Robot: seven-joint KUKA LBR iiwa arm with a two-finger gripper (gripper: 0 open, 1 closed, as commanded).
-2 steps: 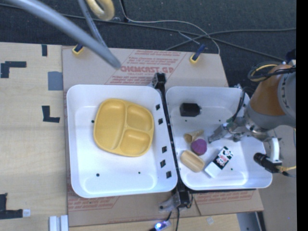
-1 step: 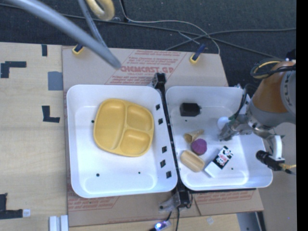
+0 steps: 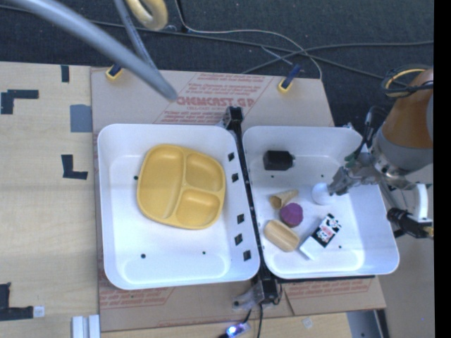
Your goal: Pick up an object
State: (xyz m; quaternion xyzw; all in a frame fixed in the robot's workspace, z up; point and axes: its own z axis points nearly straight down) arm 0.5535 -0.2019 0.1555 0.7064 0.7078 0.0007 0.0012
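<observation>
While the arm point(image 3: 405, 129) reaches in over the right bin point(image 3: 352, 143), I take that bin's centre divider point(image 3: 243, 189) as my landmark. The gripper point(image 3: 340, 182) sits far from the divider, near the bin's outer wall, low over the bin floor, and I cannot tell how it is set from this slanted view. Just on the divider side of it, almost touching, lies a small white rounded piece point(image 3: 321, 192), which I judge to be the likeliest pick; it looks roughly round, with no long axis I can read. Whether the tool touches it I cannot say. Further towards the divider lie the rest: a black block point(image 3: 277, 160) close to the divider on the far side of the bin, a tan wedge point(image 3: 284, 200) and a purple ball point(image 3: 292, 214) touching or nearly so, a tan roll point(image 3: 281, 236) nearest the divider on the near side, lying at a slant, and a black-and-white box point(image 3: 320, 235) tilted between the roll and the bin's outer corner. Across the divider, the left bin point(image 3: 113, 189) holds a yellow sectioned plate point(image 3: 181, 186). None of these crowd the white piece; the box is the closest neighbour yet still apart, so I'd expect a short shift towards the divider to be unobstructed
</observation>
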